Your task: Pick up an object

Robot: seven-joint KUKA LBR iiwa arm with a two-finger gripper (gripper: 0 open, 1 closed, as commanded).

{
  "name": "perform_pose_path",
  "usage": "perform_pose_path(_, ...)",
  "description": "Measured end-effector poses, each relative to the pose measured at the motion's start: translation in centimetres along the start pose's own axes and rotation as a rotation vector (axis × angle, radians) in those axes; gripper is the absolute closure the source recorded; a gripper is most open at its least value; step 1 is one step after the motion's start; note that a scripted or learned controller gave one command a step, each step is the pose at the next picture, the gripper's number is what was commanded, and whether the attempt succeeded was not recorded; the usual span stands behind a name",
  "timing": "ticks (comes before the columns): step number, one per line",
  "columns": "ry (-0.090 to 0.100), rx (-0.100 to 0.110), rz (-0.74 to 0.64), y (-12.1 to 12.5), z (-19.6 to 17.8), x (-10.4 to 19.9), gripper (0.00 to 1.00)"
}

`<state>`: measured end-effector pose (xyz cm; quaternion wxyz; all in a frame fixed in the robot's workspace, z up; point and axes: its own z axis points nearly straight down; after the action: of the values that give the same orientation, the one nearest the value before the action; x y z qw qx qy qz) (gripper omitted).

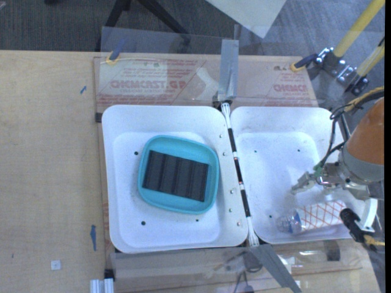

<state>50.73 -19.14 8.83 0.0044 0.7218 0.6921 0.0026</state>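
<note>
- Plastic bottle (308,218) on its side in the right bin (275,142), near that bin's front edge and toward its right corner.
- Clear body, wrapped for most of its length in a white label crossed by an orange-red lattice of diamonds.
- Blue-tinted neck and cap end pointing left, toward the divider between the bins; the label end running off to the right, under the arm.
- Lying flat on the bin floor, slightly slanted, cap end a little lower in the view than the label end.
- Just above and to the right of the bottle: gripper (317,179), hanging low over the bin floor, pale metal tips angled down and left.
- Tips close to the bottle's upper side, but nothing visibly between them; open or closed impossible to tell from this angle.
- Behind the gripper: grey wrist with the orange band (369,139), entering from the right, with dark cables looping over the bin's right rim.
- In the left bin (122,133): teal tray (178,174), rounded-rectangular, tilted a little, with a dark ribbed insert of parallel slats in its middle.
- Between the bins: narrow divider (235,163), dark strip and a row of small fasteners.
- Beneath everything: wooden bench (46,163), with a clear sheet bearing red print behind the bins.
</note>
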Motion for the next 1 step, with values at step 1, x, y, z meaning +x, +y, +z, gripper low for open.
perform_pose_path(1, -0.001, 0.009, 0.252, 0.37, -6.13, -1.87, 0.00)
